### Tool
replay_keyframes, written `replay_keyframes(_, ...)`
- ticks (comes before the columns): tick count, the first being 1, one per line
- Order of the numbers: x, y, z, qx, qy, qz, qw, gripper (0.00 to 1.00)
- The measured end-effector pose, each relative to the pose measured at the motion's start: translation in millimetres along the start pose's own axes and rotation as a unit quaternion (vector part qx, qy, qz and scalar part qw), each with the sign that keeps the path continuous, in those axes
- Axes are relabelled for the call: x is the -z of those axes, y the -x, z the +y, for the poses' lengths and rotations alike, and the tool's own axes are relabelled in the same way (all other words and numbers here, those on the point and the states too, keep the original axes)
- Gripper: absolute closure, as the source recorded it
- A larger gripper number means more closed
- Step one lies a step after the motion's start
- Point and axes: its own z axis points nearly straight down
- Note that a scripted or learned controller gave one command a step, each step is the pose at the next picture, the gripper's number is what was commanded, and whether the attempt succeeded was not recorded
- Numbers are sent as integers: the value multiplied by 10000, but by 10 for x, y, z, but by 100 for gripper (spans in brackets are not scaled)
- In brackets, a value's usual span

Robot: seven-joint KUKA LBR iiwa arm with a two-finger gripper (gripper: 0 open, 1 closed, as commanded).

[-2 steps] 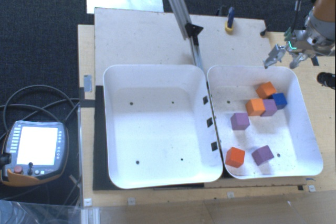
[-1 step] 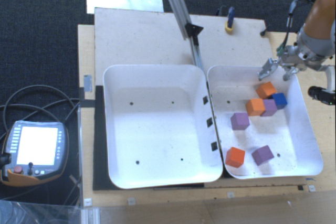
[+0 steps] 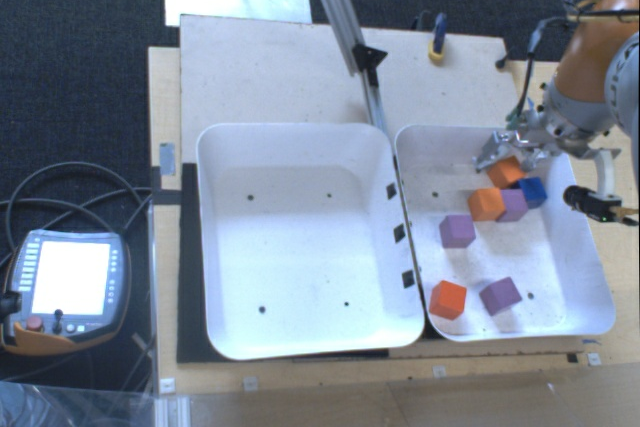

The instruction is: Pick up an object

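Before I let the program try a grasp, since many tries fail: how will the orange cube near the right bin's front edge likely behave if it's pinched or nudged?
The orange cube looks stiff, with flat faces and sharp edges, so it probably will not squash. Resting flat on the right bin, it would likely slide or turn rather than roll. It stands apart from the purple cube, so fingers should fit around it.

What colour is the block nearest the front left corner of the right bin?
Orange block, seen clearly in the camera view looking down on the right bin.

The arm (image 3: 600,65) has a rounded orange band above a grey wrist section. Thin black cables loop beside it. A silvery metal pincer (image 3: 510,150) sits below, beside a black cylindrical fitting (image 3: 592,203).
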Motion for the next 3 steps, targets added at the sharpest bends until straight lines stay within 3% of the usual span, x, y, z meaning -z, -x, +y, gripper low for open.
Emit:
replay_keyframes(1, -102, 47, 59, -6, 121, -62, 9999, 0)
replay_keyframes(2, -6, 31, 65, 14, 114, -51, 9999, 100)
replay_keyframes(3, 650, 16, 54, 2, 53, -14, 10000, 100)
